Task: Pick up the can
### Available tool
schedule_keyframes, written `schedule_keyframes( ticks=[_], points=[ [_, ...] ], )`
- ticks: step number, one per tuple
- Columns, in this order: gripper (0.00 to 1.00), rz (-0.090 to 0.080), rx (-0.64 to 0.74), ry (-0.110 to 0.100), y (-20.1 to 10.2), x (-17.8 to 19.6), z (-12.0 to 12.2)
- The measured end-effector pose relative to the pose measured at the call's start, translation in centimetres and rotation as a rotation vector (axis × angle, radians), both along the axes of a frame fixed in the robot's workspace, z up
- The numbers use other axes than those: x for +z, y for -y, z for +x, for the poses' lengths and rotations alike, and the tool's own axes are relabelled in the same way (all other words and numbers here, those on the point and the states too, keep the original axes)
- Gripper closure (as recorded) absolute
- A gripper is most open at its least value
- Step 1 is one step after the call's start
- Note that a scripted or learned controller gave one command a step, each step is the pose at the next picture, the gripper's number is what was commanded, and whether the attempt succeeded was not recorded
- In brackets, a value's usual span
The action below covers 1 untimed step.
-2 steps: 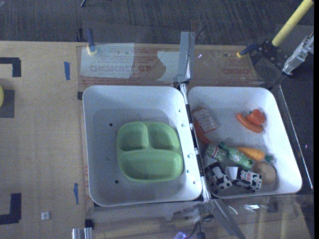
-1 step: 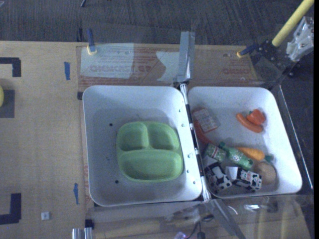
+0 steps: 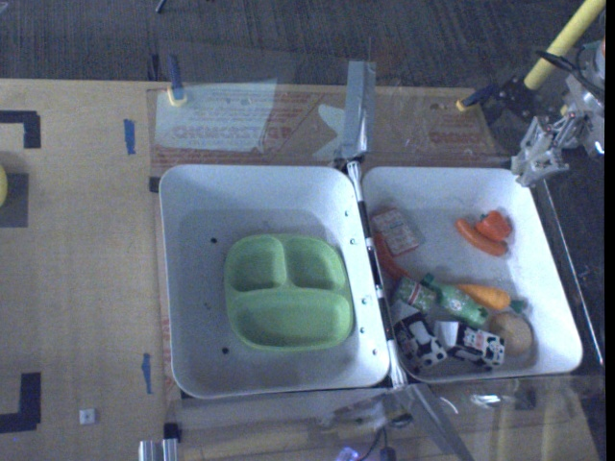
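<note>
The can (image 3: 396, 230) looks like a small grey-pink cylinder with a label, lying on its side near the left wall of the right bin (image 3: 557, 286), in its far half. My gripper (image 3: 538, 161) hangs at the far right corner of that bin, over the rim, well away from the can and to its right. Nothing shows under the gripper but the bin's corner.
The right bin also holds a red-orange pepper (image 3: 485, 231), a green bottle (image 3: 444, 300), a carrot (image 3: 485, 296), a potato (image 3: 512, 332), two black-and-white cartons (image 3: 420, 340) and a red item (image 3: 384, 257) beside the can. A green divided plate (image 3: 285, 291) lies in the left bin (image 3: 192, 209).
</note>
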<state>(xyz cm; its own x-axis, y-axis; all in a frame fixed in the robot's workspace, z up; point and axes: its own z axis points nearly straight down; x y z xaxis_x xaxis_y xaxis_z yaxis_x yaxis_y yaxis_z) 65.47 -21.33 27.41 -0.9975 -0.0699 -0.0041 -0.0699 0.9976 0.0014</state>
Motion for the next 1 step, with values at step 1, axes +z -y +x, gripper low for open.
schedule_keyframes(
  ticks=[1],
  points=[
    [1.0, 0.0, 0.07, 0.0, 0.97, -7.31, -0.83]
  ],
)
